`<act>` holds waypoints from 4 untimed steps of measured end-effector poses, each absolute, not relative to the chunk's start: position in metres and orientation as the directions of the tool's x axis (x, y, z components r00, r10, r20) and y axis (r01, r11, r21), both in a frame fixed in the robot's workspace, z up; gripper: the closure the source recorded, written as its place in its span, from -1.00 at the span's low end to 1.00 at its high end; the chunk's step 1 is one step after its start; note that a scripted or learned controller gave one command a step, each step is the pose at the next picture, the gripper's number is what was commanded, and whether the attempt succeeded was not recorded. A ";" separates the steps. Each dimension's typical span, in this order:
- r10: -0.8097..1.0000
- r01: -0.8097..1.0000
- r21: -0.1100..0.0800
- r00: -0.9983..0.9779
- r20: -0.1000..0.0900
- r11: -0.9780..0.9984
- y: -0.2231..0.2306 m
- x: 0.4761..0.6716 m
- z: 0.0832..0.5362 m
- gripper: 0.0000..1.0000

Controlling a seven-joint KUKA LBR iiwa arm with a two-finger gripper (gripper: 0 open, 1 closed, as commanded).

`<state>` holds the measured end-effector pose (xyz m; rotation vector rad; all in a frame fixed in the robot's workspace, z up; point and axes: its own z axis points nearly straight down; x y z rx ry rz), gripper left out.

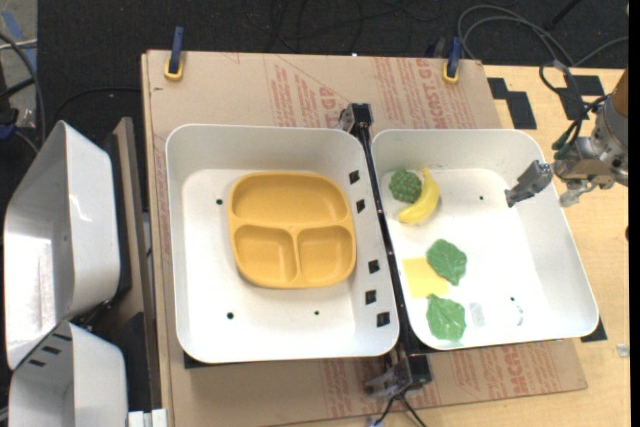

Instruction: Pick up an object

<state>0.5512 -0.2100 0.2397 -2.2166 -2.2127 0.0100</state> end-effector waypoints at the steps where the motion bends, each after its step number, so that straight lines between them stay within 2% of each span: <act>1: 1.000 1.000 0.000 -0.001 -0.001 0.001 -0.210 0.554 0.246 -1.00; 4: 1.000 1.000 -0.004 0.001 0.002 -0.001 -0.206 0.539 0.105 -1.00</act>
